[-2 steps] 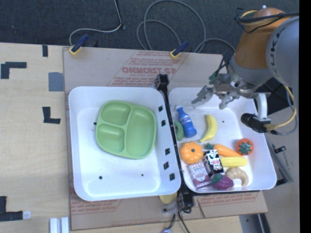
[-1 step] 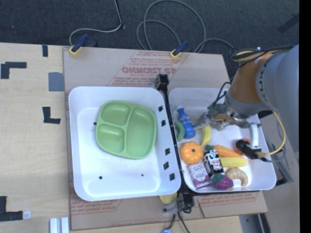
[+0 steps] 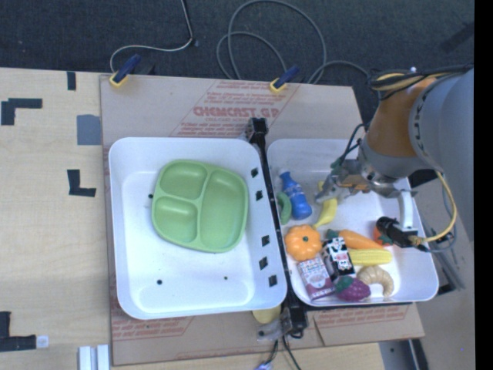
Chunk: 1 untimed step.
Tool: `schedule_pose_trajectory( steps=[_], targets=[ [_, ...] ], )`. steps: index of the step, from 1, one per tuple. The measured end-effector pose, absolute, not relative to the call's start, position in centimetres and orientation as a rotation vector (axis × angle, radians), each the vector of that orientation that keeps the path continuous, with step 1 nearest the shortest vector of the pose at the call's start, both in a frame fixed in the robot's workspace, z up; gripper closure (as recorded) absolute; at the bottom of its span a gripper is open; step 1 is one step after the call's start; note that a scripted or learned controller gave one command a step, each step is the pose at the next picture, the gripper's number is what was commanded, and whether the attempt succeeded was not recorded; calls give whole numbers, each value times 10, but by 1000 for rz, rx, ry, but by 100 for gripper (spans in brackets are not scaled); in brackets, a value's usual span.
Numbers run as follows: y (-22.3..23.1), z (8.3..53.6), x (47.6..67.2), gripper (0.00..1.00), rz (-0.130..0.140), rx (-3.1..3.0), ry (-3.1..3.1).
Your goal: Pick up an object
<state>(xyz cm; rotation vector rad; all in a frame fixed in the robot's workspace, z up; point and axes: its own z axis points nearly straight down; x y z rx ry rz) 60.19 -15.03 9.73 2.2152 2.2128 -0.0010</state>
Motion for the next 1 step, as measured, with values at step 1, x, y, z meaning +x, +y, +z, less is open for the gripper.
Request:
schedule_pose_trajectory(
  steps=[1],
  targets=[
    [-64, 218, 619, 100, 15, 2205, 2228]
  ],
)
